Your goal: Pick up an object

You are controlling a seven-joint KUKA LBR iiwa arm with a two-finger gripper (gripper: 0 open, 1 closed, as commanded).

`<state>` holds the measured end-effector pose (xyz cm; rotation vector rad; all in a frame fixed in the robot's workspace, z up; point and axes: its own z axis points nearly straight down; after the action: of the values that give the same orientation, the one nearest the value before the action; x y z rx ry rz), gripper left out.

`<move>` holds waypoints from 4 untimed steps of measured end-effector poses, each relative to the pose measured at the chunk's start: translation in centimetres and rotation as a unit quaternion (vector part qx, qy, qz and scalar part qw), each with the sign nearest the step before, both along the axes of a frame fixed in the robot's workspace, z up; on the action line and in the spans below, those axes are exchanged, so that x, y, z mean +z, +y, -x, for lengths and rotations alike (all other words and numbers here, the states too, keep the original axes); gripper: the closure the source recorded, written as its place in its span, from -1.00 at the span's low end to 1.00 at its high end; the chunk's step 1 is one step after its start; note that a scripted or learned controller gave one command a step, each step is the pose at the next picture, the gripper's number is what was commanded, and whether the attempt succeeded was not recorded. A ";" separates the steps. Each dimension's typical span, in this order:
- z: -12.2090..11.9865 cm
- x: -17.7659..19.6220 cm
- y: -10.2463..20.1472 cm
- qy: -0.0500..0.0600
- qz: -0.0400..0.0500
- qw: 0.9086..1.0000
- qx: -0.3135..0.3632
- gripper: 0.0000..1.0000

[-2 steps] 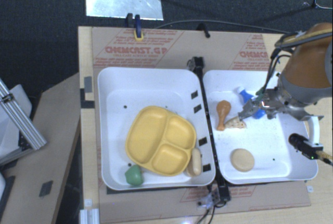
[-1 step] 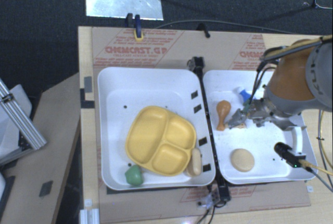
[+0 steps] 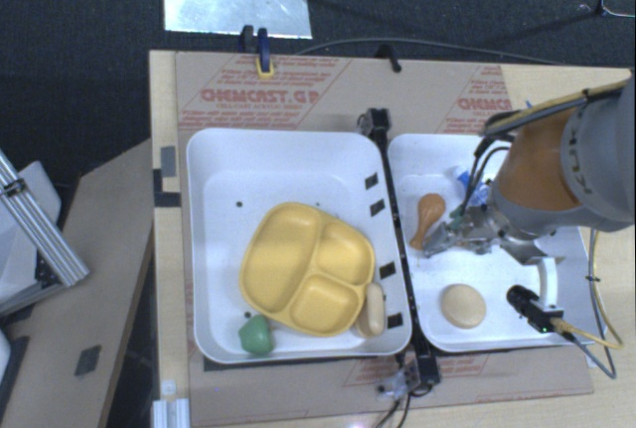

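In the right bin (image 3: 497, 146) a brown drumstick-shaped object (image 3: 429, 214) lies near the divider. A round beige object (image 3: 463, 305) sits closer to the front wall. A small blue item (image 3: 464, 180) shows partly from behind the arm. My gripper (image 3: 443, 239) is low in this bin, its tip right beside the lower end of the brown object. The grey arm with its orange band (image 3: 542, 163) covers the bin's right part.
The left bin (image 3: 229, 153) holds a yellow divided plate (image 3: 306, 267), a green object (image 3: 256, 336) at its front left and a pale beige piece (image 3: 373, 309) by the divider. A black divider rail (image 3: 396, 227) runs between the bins.
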<state>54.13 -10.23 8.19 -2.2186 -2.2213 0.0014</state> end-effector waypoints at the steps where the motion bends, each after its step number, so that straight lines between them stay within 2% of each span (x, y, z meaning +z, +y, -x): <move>1: -0.1 1.3 -0.1 -0.003 0.001 1.000 0.000 1.00; 3: -1.6 10.4 -0.2 -0.005 0.001 1.000 0.001 1.00; 4: -1.3 15.5 0.6 -0.005 0.001 1.000 0.002 1.00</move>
<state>55.44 -9.62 23.67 -2.2192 -2.2315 -0.0069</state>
